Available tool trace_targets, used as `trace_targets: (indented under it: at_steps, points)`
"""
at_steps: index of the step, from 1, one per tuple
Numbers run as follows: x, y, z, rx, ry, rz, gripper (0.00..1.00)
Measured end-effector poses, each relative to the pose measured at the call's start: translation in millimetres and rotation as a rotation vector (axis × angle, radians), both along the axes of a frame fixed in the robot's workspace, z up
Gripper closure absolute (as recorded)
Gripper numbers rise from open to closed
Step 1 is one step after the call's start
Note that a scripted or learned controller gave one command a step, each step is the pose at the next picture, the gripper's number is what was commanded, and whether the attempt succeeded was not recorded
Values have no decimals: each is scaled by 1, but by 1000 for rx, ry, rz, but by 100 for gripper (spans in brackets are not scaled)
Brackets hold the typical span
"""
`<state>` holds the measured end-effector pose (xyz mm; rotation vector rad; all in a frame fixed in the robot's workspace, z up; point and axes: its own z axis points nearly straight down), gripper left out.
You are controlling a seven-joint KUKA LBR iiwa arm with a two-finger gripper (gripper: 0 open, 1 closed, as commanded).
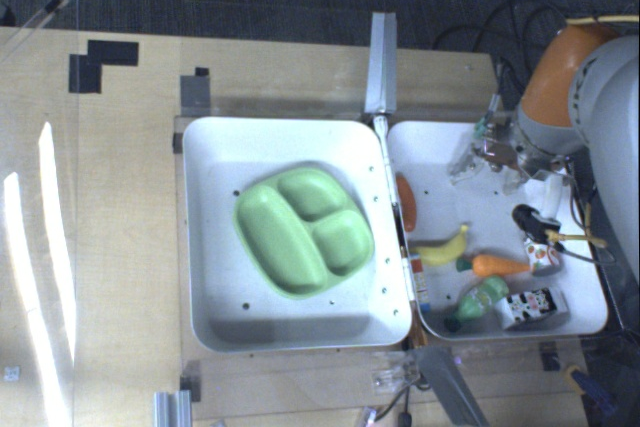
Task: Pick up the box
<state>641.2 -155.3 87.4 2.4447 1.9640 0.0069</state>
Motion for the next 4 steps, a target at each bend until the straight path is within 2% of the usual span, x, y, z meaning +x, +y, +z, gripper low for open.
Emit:
trace_targets:
  at_steps: [1,2,3,4]
  points:
    - [30,3,1,-1,-2,70,0]
    - [33,5,14,-4,-9,78,100]
    - [9,51,1,1,-2,51,100]
    - [9,50,0,1,0,50,0]
